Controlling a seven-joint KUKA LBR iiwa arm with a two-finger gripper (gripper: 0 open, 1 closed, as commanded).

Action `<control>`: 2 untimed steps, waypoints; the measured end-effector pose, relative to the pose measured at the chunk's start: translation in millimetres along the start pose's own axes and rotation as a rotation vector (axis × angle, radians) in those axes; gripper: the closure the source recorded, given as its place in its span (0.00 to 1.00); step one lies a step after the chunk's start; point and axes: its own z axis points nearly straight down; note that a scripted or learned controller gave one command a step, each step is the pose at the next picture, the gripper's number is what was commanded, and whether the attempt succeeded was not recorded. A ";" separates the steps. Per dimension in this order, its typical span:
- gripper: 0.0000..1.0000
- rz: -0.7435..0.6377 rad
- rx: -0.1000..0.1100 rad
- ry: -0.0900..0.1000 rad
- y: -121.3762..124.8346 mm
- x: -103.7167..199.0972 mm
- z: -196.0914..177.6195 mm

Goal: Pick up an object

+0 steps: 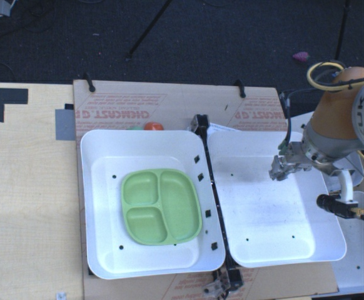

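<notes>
Seemingly nothing sits in the gripper (280, 169) above the right bin (276, 242); its spread cannot be told. Well apart, the green plate (162, 206) lies in the left bin (101, 167).

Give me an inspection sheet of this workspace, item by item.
Surface: two white bins side by side on cardboard; left bin, right bin.
Job's things: green divided plate lying flat in the left bin.
Clutter: small orange-red object behind the left bin's far rim.
Grippers: gripper over the right bin's far right part, nothing seen held.
Cables: yellow cable loop by the arm; dark cables on the floor.
Surroundings: wooden bench, dark carpet beyond.
</notes>
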 end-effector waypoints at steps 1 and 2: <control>1.00 0.000 -0.002 0.000 4.4 1.8 -63.2; 1.00 0.000 0.000 0.000 -2.3 -3.3 -110.5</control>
